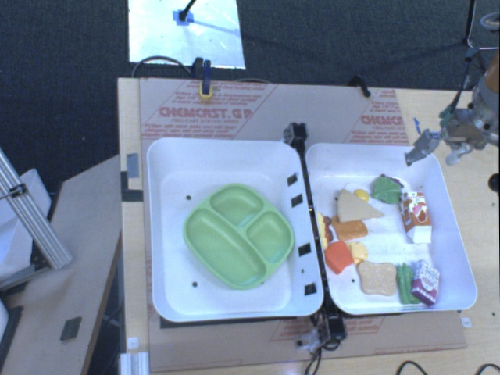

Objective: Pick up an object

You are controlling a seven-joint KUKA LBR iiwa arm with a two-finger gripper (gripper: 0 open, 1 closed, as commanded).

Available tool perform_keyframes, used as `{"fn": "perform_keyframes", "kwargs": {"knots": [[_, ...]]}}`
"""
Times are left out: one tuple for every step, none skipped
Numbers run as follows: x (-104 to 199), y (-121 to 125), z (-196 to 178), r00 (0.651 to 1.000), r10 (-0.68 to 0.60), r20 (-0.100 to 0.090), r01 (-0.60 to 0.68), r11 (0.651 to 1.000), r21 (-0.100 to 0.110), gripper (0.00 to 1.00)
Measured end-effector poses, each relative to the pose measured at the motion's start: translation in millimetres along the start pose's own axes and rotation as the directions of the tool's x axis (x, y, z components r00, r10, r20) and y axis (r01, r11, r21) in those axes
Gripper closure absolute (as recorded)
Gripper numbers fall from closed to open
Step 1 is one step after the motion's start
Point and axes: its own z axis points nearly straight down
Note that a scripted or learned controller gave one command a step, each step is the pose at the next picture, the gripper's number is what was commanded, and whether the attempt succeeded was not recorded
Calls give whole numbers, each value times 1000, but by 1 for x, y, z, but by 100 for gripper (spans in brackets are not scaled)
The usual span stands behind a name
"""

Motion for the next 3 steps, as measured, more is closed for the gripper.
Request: {"fn": "perform_keyframes", "kwargs": {"knots": [[1,2,-7,1000,-3,3,3,1000,-11,0],[-3,0,55,1000,0,1,0,1000,-6,0],[-1,0,117,1000,-1,2,1,1000,-7,0]]}}
